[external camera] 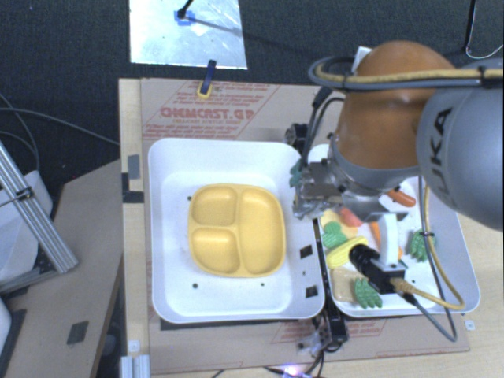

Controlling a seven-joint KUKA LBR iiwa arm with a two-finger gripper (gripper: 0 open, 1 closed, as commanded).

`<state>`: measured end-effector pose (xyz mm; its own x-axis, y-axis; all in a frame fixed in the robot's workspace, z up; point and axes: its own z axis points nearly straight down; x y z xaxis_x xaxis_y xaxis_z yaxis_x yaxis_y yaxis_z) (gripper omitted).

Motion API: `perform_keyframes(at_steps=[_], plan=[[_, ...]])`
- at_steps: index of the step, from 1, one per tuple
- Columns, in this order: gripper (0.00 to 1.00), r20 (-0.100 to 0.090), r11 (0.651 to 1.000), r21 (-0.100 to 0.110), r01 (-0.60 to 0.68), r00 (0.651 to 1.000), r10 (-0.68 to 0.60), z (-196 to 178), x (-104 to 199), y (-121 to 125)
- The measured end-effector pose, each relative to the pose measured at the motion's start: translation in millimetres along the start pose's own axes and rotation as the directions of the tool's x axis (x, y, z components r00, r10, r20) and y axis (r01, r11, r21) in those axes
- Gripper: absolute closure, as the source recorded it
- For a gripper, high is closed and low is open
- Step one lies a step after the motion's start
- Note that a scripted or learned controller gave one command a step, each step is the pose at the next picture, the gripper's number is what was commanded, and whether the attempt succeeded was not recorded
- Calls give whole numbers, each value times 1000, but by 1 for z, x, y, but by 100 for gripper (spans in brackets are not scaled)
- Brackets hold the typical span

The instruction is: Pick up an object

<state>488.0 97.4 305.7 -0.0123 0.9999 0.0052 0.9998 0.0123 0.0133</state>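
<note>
While small toy foods (346, 239) are lying scattered in the right bin (461, 270), the grey arm's gripper (315, 199) is hanging low over that bin's near-left corner.

Green, yellow and orange pieces are sitting just beside and under the wrist, among them a green leafy piece (367, 292) near the front wall and an orange piece (402, 198) toward the back; whether the claw is apart or together cannot be told, since the orange band (386, 105) and wrist are covering it. A yellow divided plate (236, 230) is resting in the middle of the left bin (169, 211). Both bins are standing on a brown printed board (213, 105).
</note>
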Motion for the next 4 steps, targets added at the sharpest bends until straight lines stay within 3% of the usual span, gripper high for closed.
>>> perform_keyframes(at_steps=[1,2,3,4], plan=[[100,6,1000,12,-15,1000,15,25,-47,20],[100,5,1000,23,-9,1000,9,127,-18,-6],[100,9,1000,3,-16,1000,16,101,-86,79],[0,5,1000,12,-10,1000,10,103,-81,76]])
